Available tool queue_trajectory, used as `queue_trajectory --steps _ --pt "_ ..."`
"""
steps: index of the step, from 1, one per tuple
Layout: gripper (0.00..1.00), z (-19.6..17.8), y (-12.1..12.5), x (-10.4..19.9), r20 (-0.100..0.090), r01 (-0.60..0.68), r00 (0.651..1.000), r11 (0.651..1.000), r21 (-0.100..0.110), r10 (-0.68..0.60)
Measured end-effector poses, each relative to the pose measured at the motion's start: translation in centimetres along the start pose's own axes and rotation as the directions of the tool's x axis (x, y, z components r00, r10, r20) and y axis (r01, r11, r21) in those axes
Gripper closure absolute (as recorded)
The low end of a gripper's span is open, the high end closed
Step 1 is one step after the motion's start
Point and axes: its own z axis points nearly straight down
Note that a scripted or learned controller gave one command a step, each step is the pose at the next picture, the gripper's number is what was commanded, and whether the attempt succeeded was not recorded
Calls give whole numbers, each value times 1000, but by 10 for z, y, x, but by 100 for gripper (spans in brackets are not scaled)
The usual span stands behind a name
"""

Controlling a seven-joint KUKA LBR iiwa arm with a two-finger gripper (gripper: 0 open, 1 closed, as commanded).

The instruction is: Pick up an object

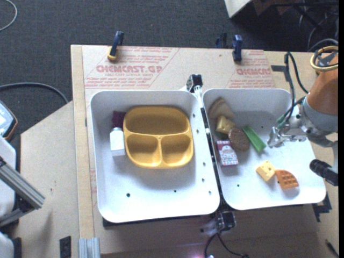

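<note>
We see the gripper point(275, 137) low over the right bin point(279, 195), beside the green stick point(254, 138); we cannot tell its grip. Nothing lifted yet, so we judge the pick is all ahead.

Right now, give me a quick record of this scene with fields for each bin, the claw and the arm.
left bin: yellow divided tray, small white bottle at its left side
right bin: green stick, brown round piece, red and white carton, yellow cheese wedge, orange waffle piece
claw: over the right bin, just right of the green stick
arm: reaching in from the right
</note>
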Motion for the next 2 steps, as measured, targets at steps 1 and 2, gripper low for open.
queue_trajectory --steps 1,2 --pt "100 -55 1 7 0 4 1000 1000 -3 -4" --pt "100 -80 2 6 0 4 1000 1000 -1 -4"
